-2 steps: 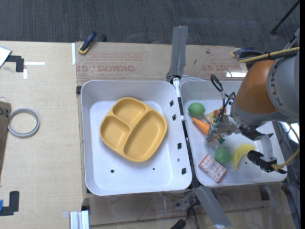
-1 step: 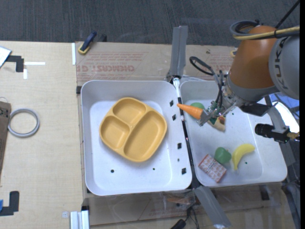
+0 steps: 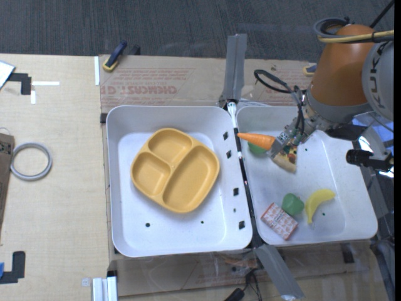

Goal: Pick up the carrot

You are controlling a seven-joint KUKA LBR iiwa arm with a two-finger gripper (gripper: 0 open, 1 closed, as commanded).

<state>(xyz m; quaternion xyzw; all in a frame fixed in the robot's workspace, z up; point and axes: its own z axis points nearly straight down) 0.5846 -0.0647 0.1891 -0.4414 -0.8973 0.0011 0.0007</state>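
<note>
Two shallow white bins sit side by side below me, the left bin [image 3: 119,231] and the right bin [image 3: 351,227]. Nearest the camera, in the right bin, lie a small red-and-white patterned packet [image 3: 279,221], a green rounded toy vegetable [image 3: 292,203] just beside it, and a yellow plastic banana [image 3: 318,201] close to the green piece on its right. The left bin holds a yellow three-compartment plastic plate [image 3: 175,169], lying flat near the middle. Farther up the right bin, my gripper [image 3: 289,144] hangs over the floor with a tan block-shaped object [image 3: 286,161] right under its tip; whether my fingers are spread or closed I cannot tell, since they are too small and cluttered to read. The orange toy carrot with a green top [image 3: 257,141] lies just to the left of my gripper, its thick end at or against the fingertips and its pointed end aimed at the wall shared with the left bin. It is a smooth, tapered orange cone, lying roughly level across the bin, with a green piece tucked under its thick end. Beyond the bins lies brown cardboard [image 3: 163,80]; a grey tape roll [image 3: 29,161] rests on the wooden bench [image 3: 56,231], far to the left.
</note>
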